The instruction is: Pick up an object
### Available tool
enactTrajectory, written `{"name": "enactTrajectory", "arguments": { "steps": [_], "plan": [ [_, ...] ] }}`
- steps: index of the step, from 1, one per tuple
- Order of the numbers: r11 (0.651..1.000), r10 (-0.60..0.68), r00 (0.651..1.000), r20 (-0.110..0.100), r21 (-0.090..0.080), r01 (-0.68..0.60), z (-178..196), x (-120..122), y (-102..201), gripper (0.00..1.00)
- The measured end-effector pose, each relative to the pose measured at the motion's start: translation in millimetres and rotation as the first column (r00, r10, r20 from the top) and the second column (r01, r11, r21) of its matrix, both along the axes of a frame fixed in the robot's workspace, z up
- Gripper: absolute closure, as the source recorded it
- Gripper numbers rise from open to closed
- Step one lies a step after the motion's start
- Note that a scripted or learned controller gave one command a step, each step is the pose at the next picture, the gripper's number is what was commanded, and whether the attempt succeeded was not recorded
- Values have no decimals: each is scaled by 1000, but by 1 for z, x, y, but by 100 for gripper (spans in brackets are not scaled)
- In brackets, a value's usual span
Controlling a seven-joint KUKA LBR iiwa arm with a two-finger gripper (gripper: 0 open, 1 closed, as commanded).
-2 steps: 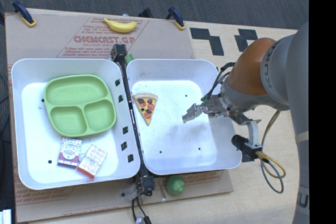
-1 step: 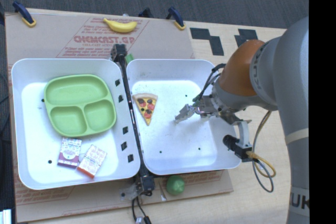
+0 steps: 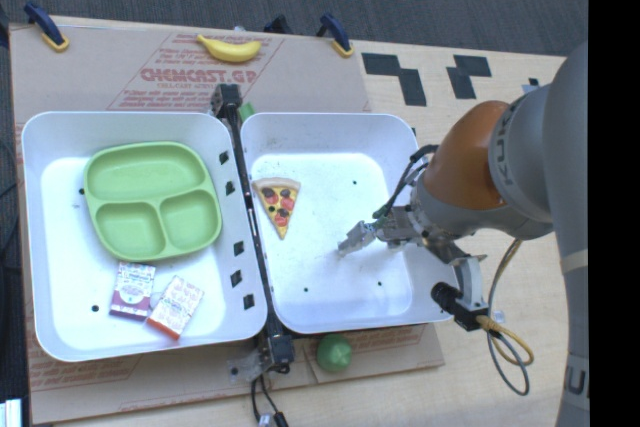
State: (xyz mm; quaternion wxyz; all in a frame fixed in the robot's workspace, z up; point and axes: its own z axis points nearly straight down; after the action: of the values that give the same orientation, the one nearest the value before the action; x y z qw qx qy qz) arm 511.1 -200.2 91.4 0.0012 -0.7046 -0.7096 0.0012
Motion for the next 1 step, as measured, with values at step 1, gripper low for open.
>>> {"name": "enactTrajectory", "arguments": {
  "steps": [1],
  "plan": [
    [1000,-2,1000,2,1,2,1,41,-11,0]
  ]
}}
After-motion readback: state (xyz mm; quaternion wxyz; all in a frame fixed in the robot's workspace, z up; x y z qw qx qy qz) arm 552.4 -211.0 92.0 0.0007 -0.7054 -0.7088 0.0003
